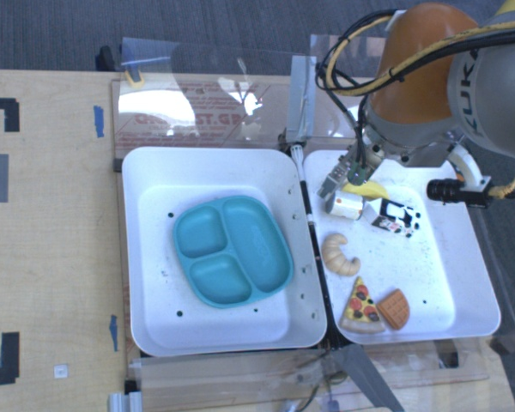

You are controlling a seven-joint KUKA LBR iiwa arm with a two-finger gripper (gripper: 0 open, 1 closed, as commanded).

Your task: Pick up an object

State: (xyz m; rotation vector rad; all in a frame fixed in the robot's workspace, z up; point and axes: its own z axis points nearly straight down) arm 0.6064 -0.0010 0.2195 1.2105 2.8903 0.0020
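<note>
I'm hovering the claw [343, 181] over a banana [371, 190]; grip unclear, nothing lifted, croissant [341, 254] lying just below.

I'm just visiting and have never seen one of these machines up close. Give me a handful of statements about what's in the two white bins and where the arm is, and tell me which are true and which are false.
1. A blue divided plate lies in the left bin. True.
2. The croissant sits on the blue plate. False: it lies on the floor of the right bin, near the divider between the bins.
3. The pizza slice and the waffle lie side by side at the near end of the right bin. True.
4. The gripper hangs over the left bin. False: it is over the right bin's far left corner, by the yellow banana.
5. The plate has three compartments. True.
</note>
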